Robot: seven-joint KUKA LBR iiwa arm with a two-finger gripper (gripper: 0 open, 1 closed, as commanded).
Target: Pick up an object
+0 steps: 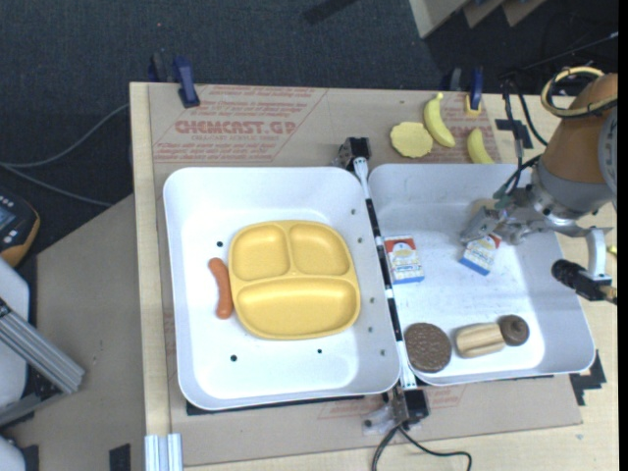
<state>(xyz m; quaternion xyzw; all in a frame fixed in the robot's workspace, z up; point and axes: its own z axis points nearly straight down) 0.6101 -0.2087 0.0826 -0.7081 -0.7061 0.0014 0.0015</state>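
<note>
Over the right bin (432,189) your gripper (488,232) is hanging low above the small blue-and-white carton (480,256), seemingly lining up a grasp, though you cannot tell how its pincer is standing, since the wrist is hiding it.
</note>
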